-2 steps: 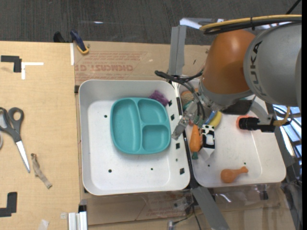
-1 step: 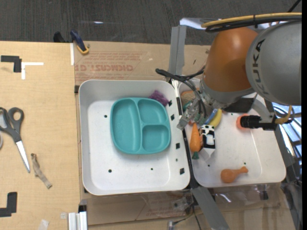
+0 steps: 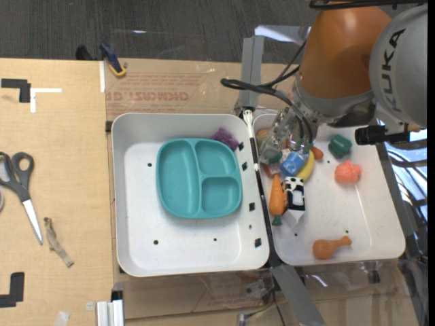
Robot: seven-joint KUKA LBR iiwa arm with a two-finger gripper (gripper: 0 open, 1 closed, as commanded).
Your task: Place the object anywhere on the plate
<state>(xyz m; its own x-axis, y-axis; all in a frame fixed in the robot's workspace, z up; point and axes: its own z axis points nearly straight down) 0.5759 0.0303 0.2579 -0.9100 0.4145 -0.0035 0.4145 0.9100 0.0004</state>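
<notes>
Two white bins on the counter: right bin (image 3: 380, 243) holds a chicken leg (image 3: 331, 247), carrot (image 3: 276, 196), cow toy (image 3: 294, 193), pink object (image 3: 347, 172), banana (image 3: 306, 168) and blue block (image 3: 292, 164) beneath the lowered hand (image 3: 291, 138), grip indiscernible; one teal plate (image 3: 200, 178) lies left.

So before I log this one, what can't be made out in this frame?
- Gripper: in the camera view, the arm's bulk and cables cover its tip; whether it holds anything is not readable.
- Toys under it near the blue block: partly covered and crowded.
- Purple object: half hidden behind the teal plate, identity unclear.
- Scissors: cut by the left edge.
</notes>
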